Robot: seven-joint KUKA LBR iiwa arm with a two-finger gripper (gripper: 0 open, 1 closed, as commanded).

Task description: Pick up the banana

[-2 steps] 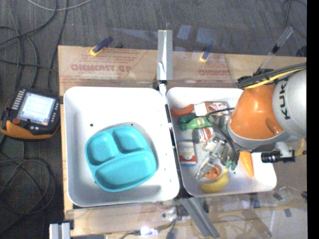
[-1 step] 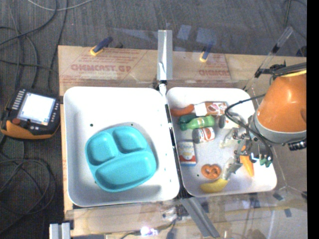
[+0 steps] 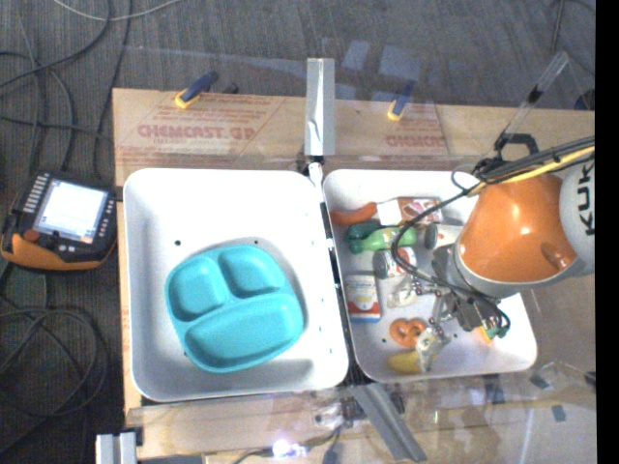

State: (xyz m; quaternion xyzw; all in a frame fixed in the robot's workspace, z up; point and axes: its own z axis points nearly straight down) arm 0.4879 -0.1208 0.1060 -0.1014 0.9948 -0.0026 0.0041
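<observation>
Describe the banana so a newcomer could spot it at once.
Start at the right bin, the one the arm reaches into, and go to its near edge. The banana lies there by the bin's front wall, just below an orange pretzel-shaped toy and beside the gripper. It is the sole yellow piece among the clutter; its neighbours are orange, green, or red and white.

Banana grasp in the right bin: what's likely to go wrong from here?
1. The banana lies near the right bin's front wall, touching or almost touching an orange pretzel-shaped toy; closing fingers may catch that toy instead.
2. The gripper hangs low amid dense clutter, a red-and-white carton and a green bottle among it; a sideways approach could shove things.
3. Loose cables dangle at the wrist and may snag.
</observation>
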